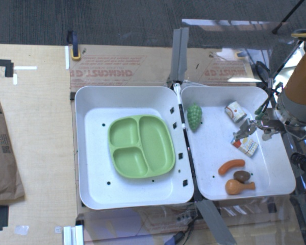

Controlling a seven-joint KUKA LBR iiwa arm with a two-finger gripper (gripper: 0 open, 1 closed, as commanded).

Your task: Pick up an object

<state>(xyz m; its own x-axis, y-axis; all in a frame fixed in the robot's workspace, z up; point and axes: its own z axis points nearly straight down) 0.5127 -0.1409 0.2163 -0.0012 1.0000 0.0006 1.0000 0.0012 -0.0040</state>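
Observation:
My gripper (244, 132) reaches in from the right and hangs over the middle of the right bin (275, 188). Just below it lies a small white packet (248, 147) with red and blue print, and nothing is visibly held. A white and red little box (235, 111) sits up and to the left of the gripper. A bumpy green grape bunch (194, 116) rests by the bin's left wall. Toward the front lie an orange sausage shape (231, 166), a brown lump (241, 176) and an orange pear-shaped toy (238, 187).
The left bin (86, 137) holds a green divided plate (142, 146). A brown paper bag (2, 152) lies on the bench at the far left. Cardboard (122, 68) lines the back, and a grey divider post (179, 55) stands between the bins.

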